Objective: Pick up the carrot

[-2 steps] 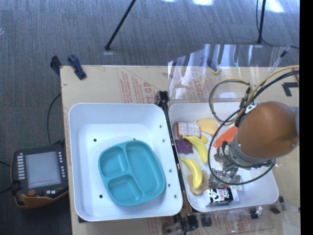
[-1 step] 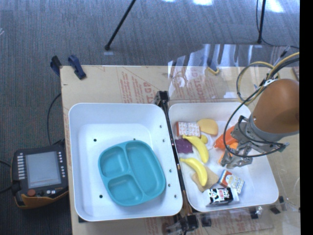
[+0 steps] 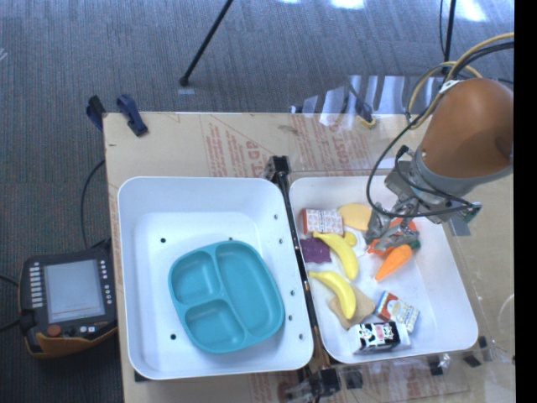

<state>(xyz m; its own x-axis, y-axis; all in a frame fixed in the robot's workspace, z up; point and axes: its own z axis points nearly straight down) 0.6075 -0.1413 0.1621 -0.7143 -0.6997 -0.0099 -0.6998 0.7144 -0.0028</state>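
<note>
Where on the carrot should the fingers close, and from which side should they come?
Grip the carrot across its thick middle, coming straight down from above. It lies flat and slanted in the right bin, narrow tip toward the bananas and top end under the gripper. Closing across its width, at right angles to that slant, is probably safest; the tapered tip would likely slip.
</note>
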